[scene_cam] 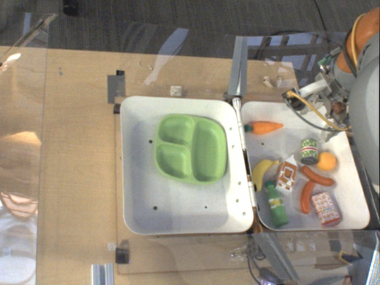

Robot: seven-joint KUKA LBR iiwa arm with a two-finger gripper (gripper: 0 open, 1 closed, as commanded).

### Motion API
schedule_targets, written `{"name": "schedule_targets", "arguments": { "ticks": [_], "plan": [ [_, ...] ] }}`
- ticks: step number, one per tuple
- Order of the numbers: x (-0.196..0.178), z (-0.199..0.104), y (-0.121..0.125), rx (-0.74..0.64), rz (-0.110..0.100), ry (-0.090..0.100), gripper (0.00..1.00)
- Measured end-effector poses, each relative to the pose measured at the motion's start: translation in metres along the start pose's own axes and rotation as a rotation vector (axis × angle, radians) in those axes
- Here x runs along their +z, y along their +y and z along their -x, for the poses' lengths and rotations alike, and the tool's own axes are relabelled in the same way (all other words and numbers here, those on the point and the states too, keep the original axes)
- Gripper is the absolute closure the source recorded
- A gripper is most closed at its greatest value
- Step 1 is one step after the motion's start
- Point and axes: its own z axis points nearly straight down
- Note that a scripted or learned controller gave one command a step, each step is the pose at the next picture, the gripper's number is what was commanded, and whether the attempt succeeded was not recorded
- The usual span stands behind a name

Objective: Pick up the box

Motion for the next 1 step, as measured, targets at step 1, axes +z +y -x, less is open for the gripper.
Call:
{"name": "schedule_targets", "arguments": {
  "ticks": [1],
  "plan": [
    [-0.0116, -0.003, -0.0032, -0.012, 0.001, 0.002, 1.0]
  ]
}}
